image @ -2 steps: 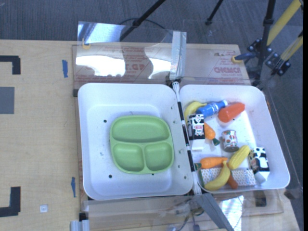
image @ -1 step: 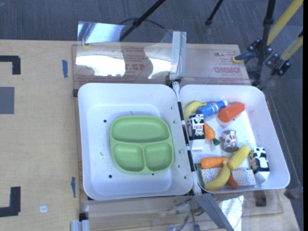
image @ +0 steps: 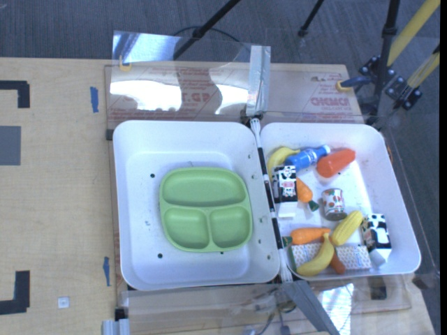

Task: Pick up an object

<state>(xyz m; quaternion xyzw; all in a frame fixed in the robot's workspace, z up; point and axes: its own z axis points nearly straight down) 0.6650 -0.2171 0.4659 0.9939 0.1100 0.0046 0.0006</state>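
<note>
spanning a tan bench (image: 56, 208), two white bins (image: 133, 152) sit below dark carpet (image: 70, 12); hand's state untellable.

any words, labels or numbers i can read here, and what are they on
None can be read for certain.
Red print on the clear panel behind the bins: mirrored and blurred.
Label on the small can: too small.
Black-and-white cartons and: pattern, no legible words.
Blue bottle: label blurred.

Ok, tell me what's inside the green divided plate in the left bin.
The green divided plate shows three bare green compartments with nothing lying in them. It sits flat in the left bin, so the bin floor under it is covered and cannot be seen.
</note>
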